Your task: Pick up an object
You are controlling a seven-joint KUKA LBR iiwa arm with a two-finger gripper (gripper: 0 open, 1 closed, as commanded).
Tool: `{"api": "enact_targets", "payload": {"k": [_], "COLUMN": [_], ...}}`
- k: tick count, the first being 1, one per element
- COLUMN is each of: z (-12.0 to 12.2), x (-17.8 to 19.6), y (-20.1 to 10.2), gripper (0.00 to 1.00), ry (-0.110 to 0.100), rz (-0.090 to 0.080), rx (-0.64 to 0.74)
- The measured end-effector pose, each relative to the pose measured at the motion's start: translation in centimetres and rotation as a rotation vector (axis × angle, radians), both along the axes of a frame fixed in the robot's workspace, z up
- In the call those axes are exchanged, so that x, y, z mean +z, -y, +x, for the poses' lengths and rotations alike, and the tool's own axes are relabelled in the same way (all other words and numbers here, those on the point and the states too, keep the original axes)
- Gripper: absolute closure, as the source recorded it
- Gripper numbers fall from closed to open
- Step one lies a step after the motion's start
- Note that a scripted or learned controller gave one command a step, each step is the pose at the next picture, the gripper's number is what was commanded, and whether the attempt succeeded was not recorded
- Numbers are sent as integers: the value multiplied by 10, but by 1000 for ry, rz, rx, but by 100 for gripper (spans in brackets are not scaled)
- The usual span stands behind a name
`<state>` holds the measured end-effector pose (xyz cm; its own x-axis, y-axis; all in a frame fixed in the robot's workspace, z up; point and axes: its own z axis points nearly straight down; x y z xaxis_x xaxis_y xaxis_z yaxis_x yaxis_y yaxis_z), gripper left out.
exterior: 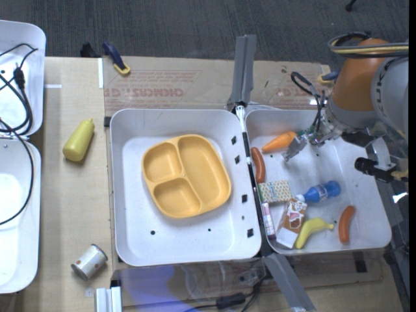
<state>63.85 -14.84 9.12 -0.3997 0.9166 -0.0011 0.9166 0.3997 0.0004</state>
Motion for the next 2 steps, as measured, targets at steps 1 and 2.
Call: {"api": "enact_targets", "payload": {"k": [1, 2], "z": [21, 21], "x": [0, 10], "y": [-45, -37], "gripper": [0, 100], "ry": [1, 2], "rz": [-1, -12], "rx": [57, 49]}}
